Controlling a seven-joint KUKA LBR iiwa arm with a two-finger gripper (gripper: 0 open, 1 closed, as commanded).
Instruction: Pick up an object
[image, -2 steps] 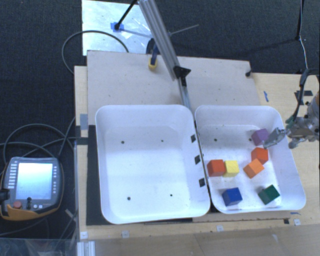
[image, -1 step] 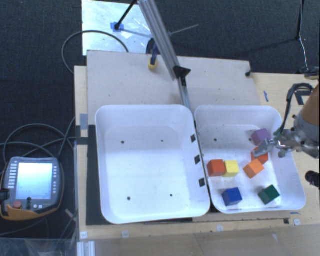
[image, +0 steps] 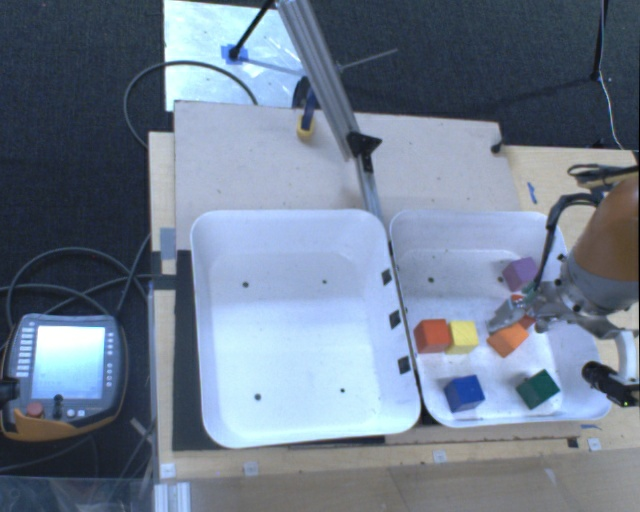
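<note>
Now | claw (image: 508, 322) over right bin (image: 440, 230) | orange block (image: 510, 340) touching claw

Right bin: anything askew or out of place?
Nothing spilled or damaged. All six blocks sit inside the right bin. The one oddity is the orange block under the hand: it sits turned at an angle, while the red block and yellow block lie side by side, touching.

Robotics lab: teach pendant (image: 62, 375) beside bench (image: 430, 160).
</note>
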